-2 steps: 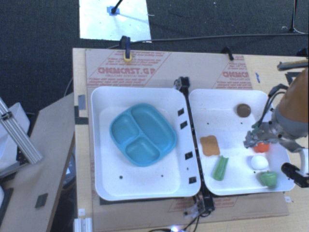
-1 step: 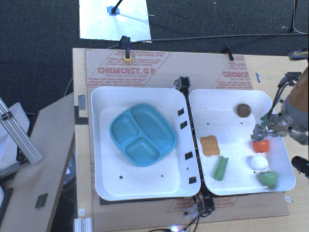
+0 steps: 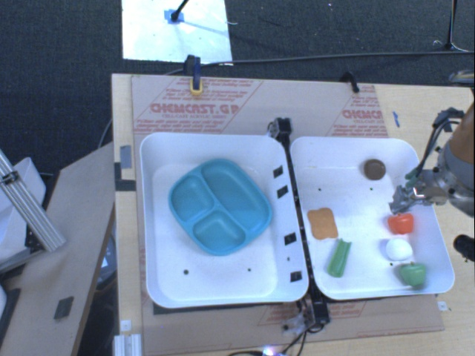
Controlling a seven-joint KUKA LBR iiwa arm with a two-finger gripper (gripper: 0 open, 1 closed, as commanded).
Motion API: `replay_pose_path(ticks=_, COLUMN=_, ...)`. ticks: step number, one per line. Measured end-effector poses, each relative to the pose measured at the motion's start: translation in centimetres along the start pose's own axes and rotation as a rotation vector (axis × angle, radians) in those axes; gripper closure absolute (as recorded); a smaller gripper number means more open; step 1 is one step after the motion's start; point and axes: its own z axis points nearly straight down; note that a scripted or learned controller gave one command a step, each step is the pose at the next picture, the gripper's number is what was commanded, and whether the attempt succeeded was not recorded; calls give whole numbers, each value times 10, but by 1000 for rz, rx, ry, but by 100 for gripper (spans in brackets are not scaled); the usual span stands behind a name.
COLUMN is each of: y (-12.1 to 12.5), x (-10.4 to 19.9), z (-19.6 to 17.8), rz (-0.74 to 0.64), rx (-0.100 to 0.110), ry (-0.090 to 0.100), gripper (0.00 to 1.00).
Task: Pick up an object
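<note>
The right bin [image 3: 349, 158] holds a brown round piece [image 3: 374, 169], a tan flat slice [image 3: 323, 223], a green stick [image 3: 339, 258], a red-orange piece [image 3: 401, 224], a white egg-like ball [image 3: 398, 249] and a green lump [image 3: 412, 274]. My gripper [image 3: 404, 196] hangs at the right bin's right side, just above the red-orange piece. Nothing shows between its tips. Its finger state is too small to read.
The left bin [image 3: 163, 273] carries a blue divided plate [image 3: 219, 206]. Black clips [image 3: 286, 191] run along the seam between the bins. A clamp [image 3: 194, 74] sits at the board's back edge. A low side table [image 3: 67, 228] stands to the left.
</note>
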Motion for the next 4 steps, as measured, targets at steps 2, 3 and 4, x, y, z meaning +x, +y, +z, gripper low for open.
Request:
replay_pose_path(ticks=2, y=31, x=111, z=-2, rz=-6, rx=2, ry=3, gripper=100)
replay_pose_path(ticks=3, y=55, x=154, z=-4, rz=-5, rx=1, ry=3, gripper=100)
replay_pose_path(ticks=4, y=73, x=207, z=5, rz=-6, rx=2, ry=3, gripper=100)
